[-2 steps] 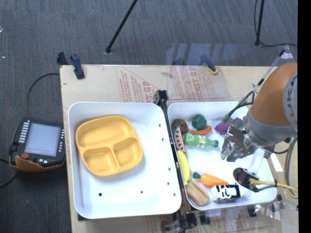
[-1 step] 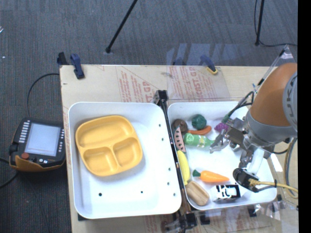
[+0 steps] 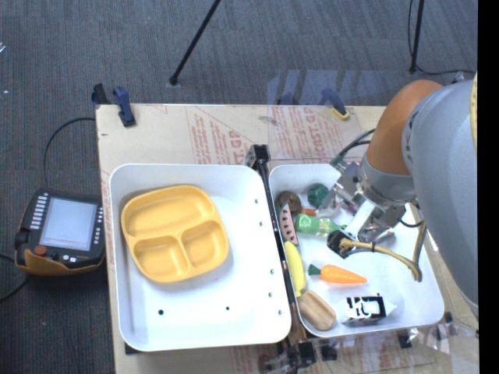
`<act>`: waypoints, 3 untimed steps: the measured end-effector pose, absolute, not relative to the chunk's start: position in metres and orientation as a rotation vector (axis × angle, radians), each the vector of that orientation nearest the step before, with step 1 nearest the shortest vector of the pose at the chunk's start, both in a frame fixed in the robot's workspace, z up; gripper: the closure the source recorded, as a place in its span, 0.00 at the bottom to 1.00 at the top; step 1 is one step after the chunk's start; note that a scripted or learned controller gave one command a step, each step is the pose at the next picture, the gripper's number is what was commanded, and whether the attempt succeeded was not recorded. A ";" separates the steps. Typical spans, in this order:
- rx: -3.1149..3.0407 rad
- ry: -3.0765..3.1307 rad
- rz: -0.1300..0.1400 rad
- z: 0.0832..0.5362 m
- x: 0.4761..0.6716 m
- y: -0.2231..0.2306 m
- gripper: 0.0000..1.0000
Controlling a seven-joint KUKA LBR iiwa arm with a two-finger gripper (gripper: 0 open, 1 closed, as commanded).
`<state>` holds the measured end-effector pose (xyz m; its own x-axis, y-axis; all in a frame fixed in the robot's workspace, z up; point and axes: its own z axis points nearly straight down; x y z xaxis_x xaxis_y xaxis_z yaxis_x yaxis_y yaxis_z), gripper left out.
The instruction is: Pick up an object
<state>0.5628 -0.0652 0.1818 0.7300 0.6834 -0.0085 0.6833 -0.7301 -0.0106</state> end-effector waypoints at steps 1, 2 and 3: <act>-2.938 -1.090 0.011 0.083 0.566 -0.086 0.00; -3.101 -0.468 0.017 0.083 0.596 -0.081 0.00; -3.091 -0.491 0.037 0.087 0.595 -0.077 1.00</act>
